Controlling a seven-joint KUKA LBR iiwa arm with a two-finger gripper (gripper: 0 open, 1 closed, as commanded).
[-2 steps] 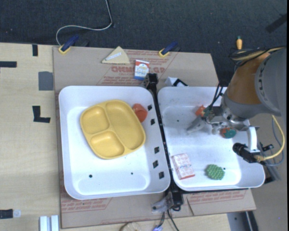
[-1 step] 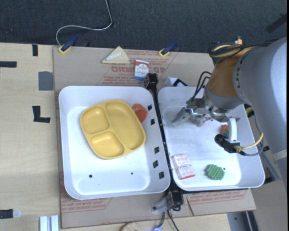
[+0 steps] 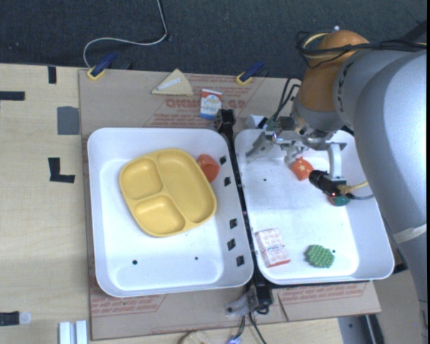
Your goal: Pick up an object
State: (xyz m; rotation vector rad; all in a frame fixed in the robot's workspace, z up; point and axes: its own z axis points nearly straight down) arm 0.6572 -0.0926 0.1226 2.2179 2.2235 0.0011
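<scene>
I see my tool (image 3: pixel 295 149) low over the right bin (image 3: pixel 369 264), beside a small orange object (image 3: pixel 301 168); I cannot tell its opening or any hold.

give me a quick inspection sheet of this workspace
surface: cardboard-covered bench bearing a left bin and a right bin, side by side
job's things: yellow divided plate and orange ball in left bin; small orange object, red-and-white packet, green knobbly object in right bin
clutter: small carton and a wedge behind the bins
end effector: end effector over right bin's far edge; finger state unclear
cables: white cable behind bench
surroundings: dark carpet, wooden floor
</scene>
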